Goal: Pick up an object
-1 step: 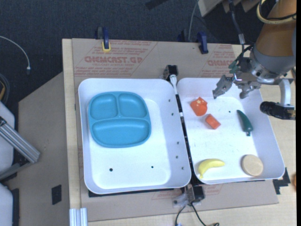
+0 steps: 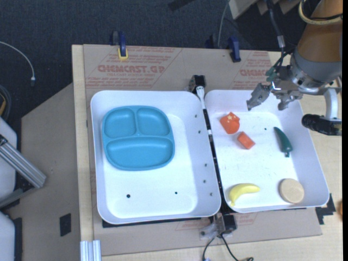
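Observation:
The right bin (image 2: 304,196) holds an orange-red pepper-like piece (image 2: 230,122), a small orange block (image 2: 246,140), a dark green chili-shaped piece (image 2: 283,140), a yellow banana (image 2: 242,192) and a tan round disc (image 2: 291,190). My gripper (image 2: 270,100) hangs over the far part of this bin, above and to the right of the orange-red piece. Its two fingers are spread apart with nothing between them. The arm's grey and orange wrist rises behind it at the upper right.
The left bin (image 2: 185,162) holds a blue three-compartment plate (image 2: 138,137). Clamps (image 2: 122,45) sit on the board's far edge. Cables and a black fitting (image 2: 197,83) lie between the bins at the back.

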`<state>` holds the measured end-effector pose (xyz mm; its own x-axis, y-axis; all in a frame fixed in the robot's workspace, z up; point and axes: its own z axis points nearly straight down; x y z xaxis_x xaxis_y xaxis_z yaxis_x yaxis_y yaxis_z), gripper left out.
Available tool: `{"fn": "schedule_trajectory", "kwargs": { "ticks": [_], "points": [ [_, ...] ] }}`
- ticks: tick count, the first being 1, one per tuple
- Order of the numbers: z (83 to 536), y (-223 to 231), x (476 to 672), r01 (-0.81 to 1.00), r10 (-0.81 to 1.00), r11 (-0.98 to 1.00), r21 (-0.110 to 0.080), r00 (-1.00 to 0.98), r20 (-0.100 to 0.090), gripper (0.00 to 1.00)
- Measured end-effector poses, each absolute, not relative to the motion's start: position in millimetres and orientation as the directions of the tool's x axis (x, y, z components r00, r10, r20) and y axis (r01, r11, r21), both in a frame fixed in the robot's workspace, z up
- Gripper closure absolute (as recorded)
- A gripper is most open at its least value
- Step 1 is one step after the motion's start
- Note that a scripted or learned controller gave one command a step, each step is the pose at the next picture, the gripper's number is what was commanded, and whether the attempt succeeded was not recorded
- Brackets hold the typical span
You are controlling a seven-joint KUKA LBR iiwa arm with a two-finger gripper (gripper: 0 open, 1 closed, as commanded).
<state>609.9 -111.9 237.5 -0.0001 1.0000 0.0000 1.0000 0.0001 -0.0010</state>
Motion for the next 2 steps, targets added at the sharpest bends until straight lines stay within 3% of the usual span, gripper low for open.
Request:
{"fn": "schedule_trajectory", "kwargs": {
  "ticks": [2],
  "points": [
    [117, -106, 597.3, 1.000, 1.000, 0.000, -0.003, 0.000, 0.001, 0.00]
  ]
}}
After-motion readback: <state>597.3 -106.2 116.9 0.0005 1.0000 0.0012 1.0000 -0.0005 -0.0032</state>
